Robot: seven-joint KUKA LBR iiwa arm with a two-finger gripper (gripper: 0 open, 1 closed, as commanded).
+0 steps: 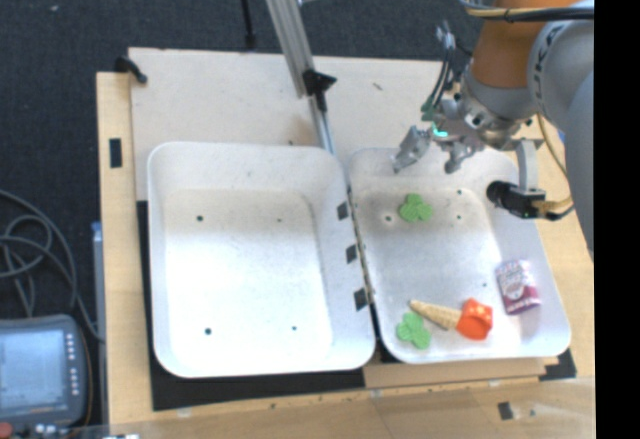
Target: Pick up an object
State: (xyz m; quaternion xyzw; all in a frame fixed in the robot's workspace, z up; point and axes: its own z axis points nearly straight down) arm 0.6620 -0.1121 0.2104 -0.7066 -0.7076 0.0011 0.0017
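Observation:
My gripper [432, 155] hangs over the back edge of the right bin [390, 247], its two fingers spread apart and open with nothing between them. A small green leafy piece [416, 208] lies just in front of it on the bin floor. Near the front of the same bin lie a second green piece [412, 330], a tan cone [433, 312] and an orange-red block [475, 319]. A purple-and-white packet [517, 286] rests against the right wall.
The left bin [160, 227] sits beside the right one, with a dark divider strip [355, 252] between them. A slanted aluminium post [285, 12] rises behind the bins, its black clamp [318, 82] near the back edge.

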